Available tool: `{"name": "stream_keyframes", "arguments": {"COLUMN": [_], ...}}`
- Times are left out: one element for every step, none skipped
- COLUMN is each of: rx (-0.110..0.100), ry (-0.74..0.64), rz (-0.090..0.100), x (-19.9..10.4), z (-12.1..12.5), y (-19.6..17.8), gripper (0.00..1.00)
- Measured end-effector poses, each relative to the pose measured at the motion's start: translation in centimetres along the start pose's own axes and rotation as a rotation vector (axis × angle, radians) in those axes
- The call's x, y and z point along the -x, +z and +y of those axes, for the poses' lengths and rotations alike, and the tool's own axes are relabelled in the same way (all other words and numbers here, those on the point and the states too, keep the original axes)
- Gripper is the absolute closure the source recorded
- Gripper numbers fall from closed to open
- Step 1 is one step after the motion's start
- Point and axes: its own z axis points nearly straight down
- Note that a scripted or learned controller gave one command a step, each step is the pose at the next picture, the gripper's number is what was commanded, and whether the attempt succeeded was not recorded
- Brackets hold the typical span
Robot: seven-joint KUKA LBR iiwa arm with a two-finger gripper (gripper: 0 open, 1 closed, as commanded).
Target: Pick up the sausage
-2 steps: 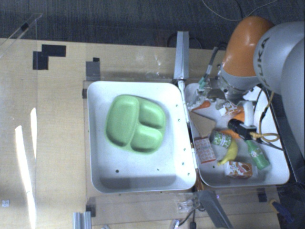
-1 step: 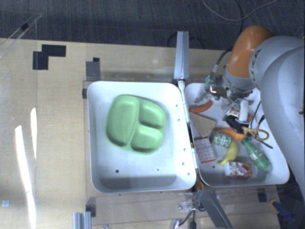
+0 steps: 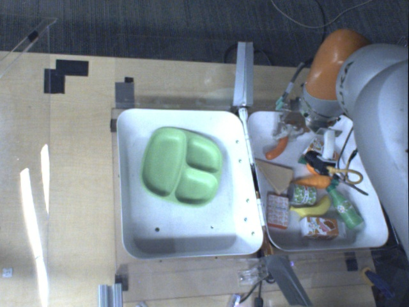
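Observation:
The sausage point(image 3: 277, 149) is a short orange-red piece lying at a slant in the far left part of the right bin point(image 3: 259, 123). My gripper point(image 3: 287, 130) is low in that bin, directly above and to the right of the sausage's upper end, touching or nearly touching it. The grey arm with its orange band point(image 3: 335, 53) reaches in from the upper right and hides the bin's far right corner.
The left bin point(image 3: 128, 222) holds a green divided plate point(image 3: 182, 165). Crowded in the right bin are a brown wedge point(image 3: 273, 174), an orange carrot-like piece point(image 3: 313, 181), a banana point(image 3: 317, 206), a green bottle point(image 3: 346, 210), a red packet point(image 3: 278, 210) and a small carton point(image 3: 318, 228).

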Motion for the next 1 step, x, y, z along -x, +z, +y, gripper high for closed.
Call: {"name": "stream_keyframes", "arguments": {"rx": [-0.007], "ry": [-0.225], "rz": [0.002], "x": [-8.13], "z": [-0.86], "y": [-13.41], "gripper": [1.0]}}
